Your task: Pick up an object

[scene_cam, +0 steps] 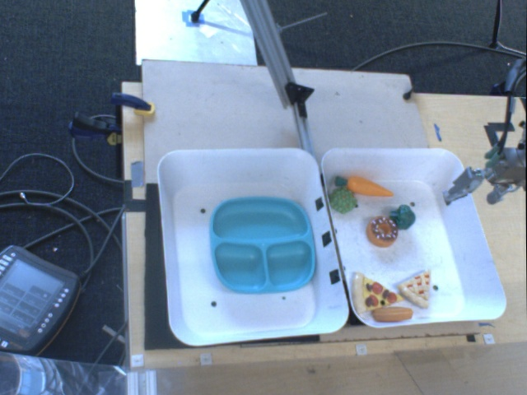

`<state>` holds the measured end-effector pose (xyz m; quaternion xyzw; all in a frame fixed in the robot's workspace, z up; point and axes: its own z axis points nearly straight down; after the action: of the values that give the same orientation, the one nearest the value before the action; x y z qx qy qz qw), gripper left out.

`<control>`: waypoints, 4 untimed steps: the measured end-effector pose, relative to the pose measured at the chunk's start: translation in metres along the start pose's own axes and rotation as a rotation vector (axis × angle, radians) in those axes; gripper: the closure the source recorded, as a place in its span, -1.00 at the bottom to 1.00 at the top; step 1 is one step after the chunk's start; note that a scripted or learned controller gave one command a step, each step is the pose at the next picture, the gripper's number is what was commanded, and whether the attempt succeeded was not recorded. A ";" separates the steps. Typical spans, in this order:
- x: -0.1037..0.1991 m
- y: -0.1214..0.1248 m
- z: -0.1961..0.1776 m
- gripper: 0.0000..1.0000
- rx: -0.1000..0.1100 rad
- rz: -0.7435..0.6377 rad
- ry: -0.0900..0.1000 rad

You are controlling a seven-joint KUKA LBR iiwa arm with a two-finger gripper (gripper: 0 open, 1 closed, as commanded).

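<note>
The toy carrot [368,187] lies at the back of the right bin [478,245], beside a green broccoli [342,198]. A donut [382,231] and two pizza slices [416,288] lie nearer. The gripper [478,183] hangs over the bin's right edge, holding nothing. No writing can be read.

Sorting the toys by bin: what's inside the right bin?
The right bin holds a carrot, two broccoli pieces, a donut, two pizza slices and a hot dog. Nothing covers them.
</note>
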<state>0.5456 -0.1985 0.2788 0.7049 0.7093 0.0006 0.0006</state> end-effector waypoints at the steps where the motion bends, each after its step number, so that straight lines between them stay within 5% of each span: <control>1: 0.000 0.000 0.000 -1.00 0.000 0.001 0.000; 4: 0.006 -0.003 0.149 -1.00 0.006 0.006 0.001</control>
<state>0.5431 -0.1925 0.1303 0.7071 0.7071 -0.0011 -0.0020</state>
